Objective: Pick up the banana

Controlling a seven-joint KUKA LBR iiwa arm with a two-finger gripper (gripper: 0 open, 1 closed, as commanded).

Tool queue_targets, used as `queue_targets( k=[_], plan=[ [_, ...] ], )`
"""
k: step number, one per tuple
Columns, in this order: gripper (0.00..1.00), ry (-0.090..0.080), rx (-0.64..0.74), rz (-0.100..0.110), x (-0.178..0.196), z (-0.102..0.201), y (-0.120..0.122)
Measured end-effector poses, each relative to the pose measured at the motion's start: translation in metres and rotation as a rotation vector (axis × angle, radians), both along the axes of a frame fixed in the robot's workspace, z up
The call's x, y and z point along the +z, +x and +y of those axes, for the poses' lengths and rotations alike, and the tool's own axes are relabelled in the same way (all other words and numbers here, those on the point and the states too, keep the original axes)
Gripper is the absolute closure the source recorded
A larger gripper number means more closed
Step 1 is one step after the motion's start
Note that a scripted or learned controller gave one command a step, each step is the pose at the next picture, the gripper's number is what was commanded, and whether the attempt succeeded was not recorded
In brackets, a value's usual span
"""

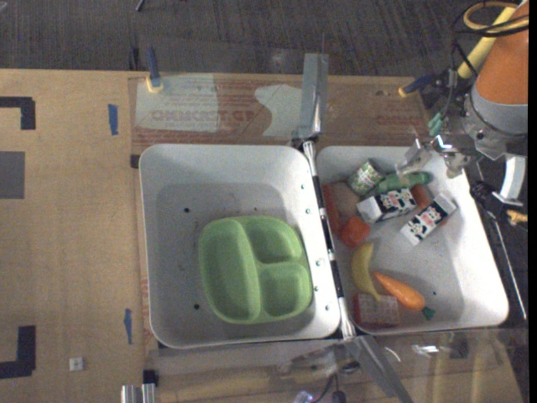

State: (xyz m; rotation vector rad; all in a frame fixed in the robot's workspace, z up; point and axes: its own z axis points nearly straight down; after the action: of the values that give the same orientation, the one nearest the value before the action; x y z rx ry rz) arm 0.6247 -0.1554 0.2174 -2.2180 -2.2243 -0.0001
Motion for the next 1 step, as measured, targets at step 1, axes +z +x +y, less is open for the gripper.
queue_targets(
  k=[1],
  plan=[
    [0.00,-0.004,-0.229,-0.027,-0.1011,-0.0062,-0.0365]
  ],
)
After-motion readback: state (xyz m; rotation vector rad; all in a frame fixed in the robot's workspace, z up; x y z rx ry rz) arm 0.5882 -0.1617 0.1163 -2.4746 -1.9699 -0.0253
